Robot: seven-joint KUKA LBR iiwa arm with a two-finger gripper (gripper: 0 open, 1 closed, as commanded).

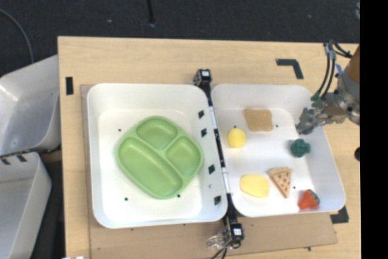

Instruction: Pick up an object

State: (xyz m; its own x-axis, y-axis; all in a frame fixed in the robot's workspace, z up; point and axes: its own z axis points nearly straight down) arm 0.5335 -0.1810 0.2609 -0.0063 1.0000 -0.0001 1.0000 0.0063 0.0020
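Six small items [259, 119] lay spread apart in right bin [267, 93], easing single picks. Gripper [306, 122] hovered near far right edge; opening impossible to tell.

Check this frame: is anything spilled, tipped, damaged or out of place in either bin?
Nothing stands out. The green divided plate lies flat in the left bin, turned at an angle. The toy foods lie apart in the right bin. The gripper is over that bin's far right side.
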